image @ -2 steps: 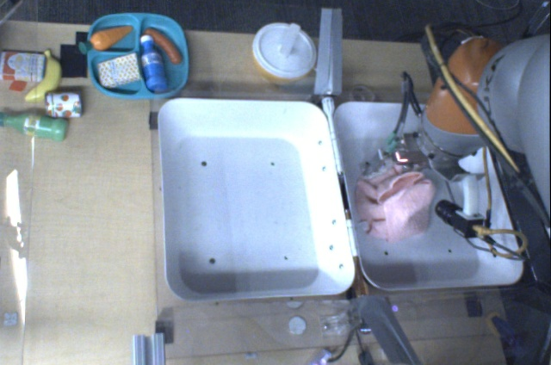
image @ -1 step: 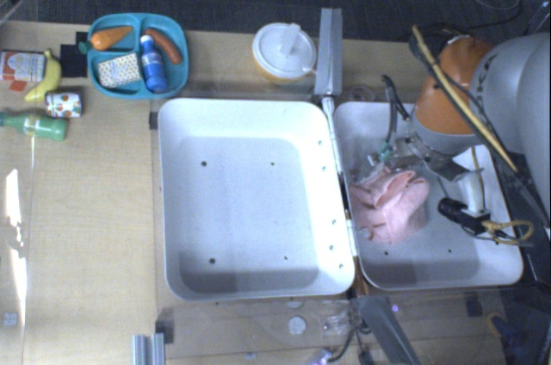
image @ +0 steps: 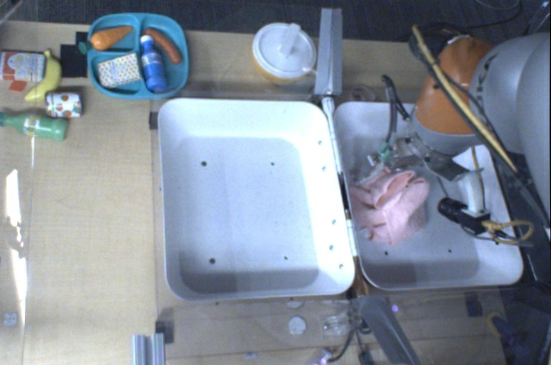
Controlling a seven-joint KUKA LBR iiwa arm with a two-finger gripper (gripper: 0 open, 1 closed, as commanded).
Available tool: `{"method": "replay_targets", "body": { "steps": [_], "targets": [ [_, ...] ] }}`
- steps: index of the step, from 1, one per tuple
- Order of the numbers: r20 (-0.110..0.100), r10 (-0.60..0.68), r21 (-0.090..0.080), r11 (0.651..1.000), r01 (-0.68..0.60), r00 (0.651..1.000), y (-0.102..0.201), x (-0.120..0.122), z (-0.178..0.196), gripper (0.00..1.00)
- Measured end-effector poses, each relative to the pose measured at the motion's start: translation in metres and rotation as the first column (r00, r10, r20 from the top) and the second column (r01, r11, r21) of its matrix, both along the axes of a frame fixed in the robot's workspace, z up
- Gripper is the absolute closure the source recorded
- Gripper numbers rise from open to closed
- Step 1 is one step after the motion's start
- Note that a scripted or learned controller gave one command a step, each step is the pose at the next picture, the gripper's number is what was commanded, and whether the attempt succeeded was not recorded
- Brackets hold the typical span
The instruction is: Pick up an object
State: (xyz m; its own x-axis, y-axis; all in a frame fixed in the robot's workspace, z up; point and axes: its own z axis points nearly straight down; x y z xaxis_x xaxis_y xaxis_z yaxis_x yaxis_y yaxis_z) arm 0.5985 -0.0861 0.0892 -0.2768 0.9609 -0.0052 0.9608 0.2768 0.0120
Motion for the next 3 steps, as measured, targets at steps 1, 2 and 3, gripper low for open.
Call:
{"method": "replay_targets", "body": {
  "steps": [1,2,3],
  "targets": [
    [0.009,0.002,-0.002,1.0,-0.002,1.0,0.0,0.003,0.013,1.0],
    [-0.005,0.239,-0.001,0.971,-0.239,0.971,0.009,0.055,0.097,1.0],
    [-0.007,0.469,-0.002,0.883,-0.469,0.883,-0.007,0.057,0.093,1.0]
  ]
}}
